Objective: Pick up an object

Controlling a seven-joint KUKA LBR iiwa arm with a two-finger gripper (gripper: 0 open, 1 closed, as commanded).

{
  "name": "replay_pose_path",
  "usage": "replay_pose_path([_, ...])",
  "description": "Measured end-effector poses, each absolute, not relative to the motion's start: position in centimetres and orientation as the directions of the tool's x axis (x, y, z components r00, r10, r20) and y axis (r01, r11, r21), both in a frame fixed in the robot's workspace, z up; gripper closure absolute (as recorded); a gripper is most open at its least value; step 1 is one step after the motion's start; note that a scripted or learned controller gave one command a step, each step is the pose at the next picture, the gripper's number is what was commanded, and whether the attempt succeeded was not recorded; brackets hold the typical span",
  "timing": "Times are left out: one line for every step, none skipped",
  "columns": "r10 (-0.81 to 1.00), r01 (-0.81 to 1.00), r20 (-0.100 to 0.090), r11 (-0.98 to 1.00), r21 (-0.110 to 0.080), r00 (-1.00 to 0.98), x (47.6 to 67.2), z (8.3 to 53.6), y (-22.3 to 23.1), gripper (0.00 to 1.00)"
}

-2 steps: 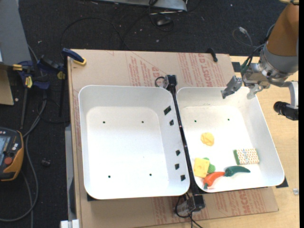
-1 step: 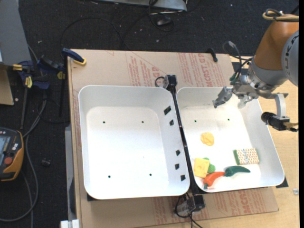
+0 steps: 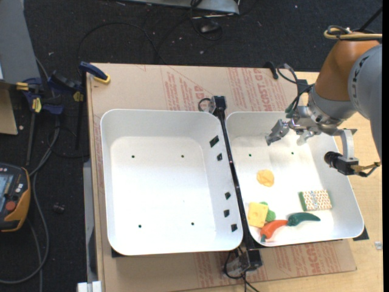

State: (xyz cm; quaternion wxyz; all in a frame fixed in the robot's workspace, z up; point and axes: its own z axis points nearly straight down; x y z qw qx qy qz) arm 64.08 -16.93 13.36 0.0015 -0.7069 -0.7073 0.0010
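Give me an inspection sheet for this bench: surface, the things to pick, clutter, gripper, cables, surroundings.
Surface: brown bench top bearing two shallow white bins side by side, left bin and right bin.
Job's things: all in the right bin: round yellow piece, patterned block, yellow block, green piece, orange piece.
Clutter: blue and yellow clamps at the bench's far left corner.
Gripper: gripper hangs open over the far part of the right bin, nothing between its fingers.
Cables: black cables on the floor left of the bench.
Surroundings: dark floor; orange-edged device at far left.
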Motion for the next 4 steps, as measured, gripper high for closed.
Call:
replay_pose_path([1.0,1.0,0.001,0.0,-0.004,0.0,64.0,9.0,-16.9,0.0])
replay_pose_path([1.0,1.0,0.0,0.001,0.002,-0.001,64.1,10.3,-16.9,1.0])
replay_pose_path([1.0,1.0,-0.001,0.0,0.006,0.0,63.5,16.3,-17.1,1.0])
replay_pose_path([1.0,1.0,-0.001,0.0,0.005,0.0,63.1,22.4,-16.8,1.0])
